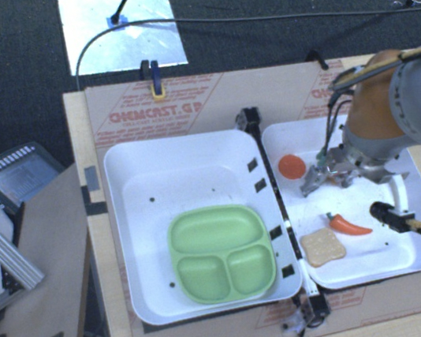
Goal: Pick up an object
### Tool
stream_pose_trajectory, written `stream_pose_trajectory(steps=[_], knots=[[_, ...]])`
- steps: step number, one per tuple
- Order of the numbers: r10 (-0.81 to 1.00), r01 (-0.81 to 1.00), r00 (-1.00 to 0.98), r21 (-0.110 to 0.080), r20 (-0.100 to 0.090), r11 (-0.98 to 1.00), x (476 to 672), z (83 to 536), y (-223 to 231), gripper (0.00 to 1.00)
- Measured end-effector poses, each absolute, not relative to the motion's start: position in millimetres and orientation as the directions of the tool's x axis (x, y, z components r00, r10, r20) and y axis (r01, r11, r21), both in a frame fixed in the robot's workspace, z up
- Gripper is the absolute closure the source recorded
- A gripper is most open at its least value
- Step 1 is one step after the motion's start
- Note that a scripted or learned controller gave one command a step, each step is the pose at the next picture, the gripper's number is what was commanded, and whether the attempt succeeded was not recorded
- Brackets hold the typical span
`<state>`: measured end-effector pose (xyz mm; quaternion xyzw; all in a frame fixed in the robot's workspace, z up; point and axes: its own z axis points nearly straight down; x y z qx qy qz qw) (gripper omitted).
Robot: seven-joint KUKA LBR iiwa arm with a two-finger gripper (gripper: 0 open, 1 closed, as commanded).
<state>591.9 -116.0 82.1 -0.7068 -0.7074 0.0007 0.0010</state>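
Three objects lie in the right bin (416, 249). An orange ball (292, 166) rests near the bin's left wall. A red chili pepper (349, 224) with a green stem lies toward the front, and a tan slice of toast (323, 246) sits just left of it. My gripper (318, 178) hangs low over the bin floor, just right of the orange ball and behind the pepper. Nothing shows in its grasp.
The left bin (133, 184) holds a green divided plate (222, 252) in its front half. A black divider (272, 193) with clips runs between the bins. The grey arm (400, 108) reaches in over the right bin's back right corner.
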Motion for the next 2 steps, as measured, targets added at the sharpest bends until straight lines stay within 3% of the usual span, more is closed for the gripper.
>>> stream_pose_trajectory(steps=[1, 2], knots=[[1.0, 1.0, -0.001, 0.003, -0.001, 0.001, 593.7, 96, -116, 1.0], [1.0, 1.0, -0.003, 0.004, -0.001, 0.003, 596.5, 138, -117, 1.0]])
